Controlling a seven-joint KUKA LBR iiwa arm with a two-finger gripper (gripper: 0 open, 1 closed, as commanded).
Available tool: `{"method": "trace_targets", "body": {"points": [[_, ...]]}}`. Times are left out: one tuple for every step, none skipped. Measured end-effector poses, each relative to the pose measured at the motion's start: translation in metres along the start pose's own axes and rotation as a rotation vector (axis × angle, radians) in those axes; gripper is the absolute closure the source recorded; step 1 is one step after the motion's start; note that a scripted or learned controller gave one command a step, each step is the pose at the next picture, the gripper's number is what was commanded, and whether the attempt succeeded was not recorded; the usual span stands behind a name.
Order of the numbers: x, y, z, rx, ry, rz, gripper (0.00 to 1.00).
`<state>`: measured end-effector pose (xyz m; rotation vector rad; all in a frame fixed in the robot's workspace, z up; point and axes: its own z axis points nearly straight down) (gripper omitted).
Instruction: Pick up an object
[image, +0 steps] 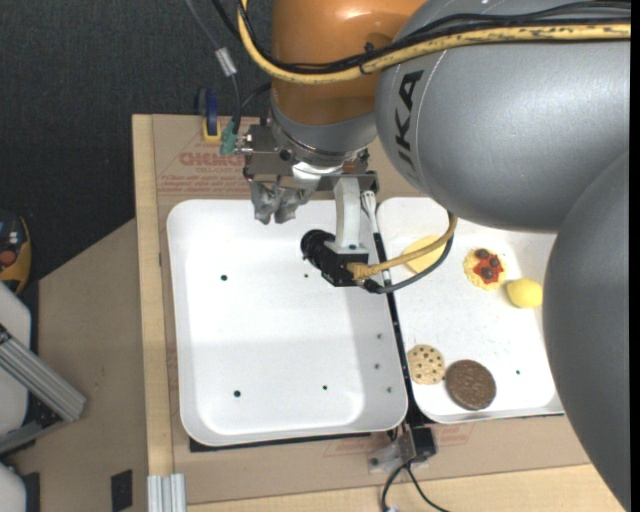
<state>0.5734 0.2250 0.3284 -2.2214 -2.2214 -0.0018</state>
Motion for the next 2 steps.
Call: {"method": "trace_targets", "body": {"points": [[0.001, 0.0, -0.011, -0.002, 0.001, -0.001, 1.0], [0.001, 0.001, -0.021, -0.004, 0.001, -0.001, 1.0]]}}
